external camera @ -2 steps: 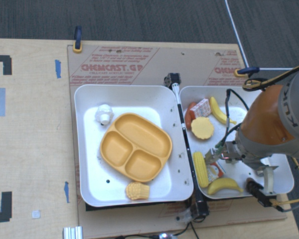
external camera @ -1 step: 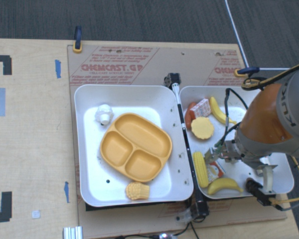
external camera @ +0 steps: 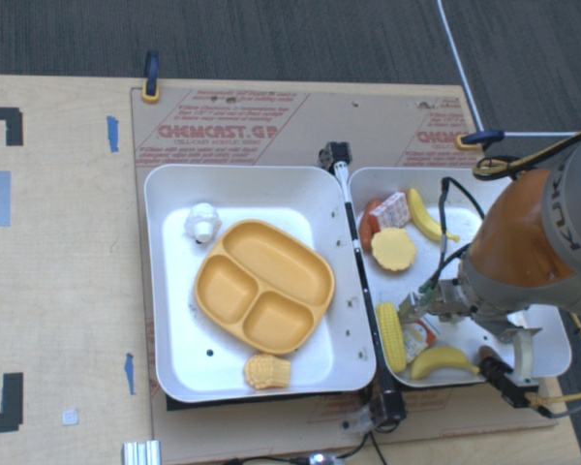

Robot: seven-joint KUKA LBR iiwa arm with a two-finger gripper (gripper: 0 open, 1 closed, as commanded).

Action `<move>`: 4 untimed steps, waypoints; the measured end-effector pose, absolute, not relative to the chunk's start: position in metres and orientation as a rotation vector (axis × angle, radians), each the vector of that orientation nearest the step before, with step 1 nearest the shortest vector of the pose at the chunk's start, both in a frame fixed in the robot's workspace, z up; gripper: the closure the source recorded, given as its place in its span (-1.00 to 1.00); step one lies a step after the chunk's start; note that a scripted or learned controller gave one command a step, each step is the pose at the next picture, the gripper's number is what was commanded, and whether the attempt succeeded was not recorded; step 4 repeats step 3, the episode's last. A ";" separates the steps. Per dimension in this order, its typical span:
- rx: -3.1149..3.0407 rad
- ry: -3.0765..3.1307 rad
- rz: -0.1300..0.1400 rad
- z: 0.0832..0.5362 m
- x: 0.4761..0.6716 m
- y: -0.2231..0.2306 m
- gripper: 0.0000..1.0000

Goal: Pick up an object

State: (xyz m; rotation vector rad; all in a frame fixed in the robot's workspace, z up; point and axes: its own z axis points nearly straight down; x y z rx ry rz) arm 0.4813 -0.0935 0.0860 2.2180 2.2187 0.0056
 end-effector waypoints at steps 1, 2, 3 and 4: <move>2.219 2.217 0.005 0.086 0.481 -0.092 -1.00; 2.217 2.221 0.006 0.086 0.481 -0.096 -1.00; 2.218 2.218 0.005 0.086 0.481 -0.094 -1.00; 2.218 2.218 0.005 0.086 0.481 -0.094 -1.00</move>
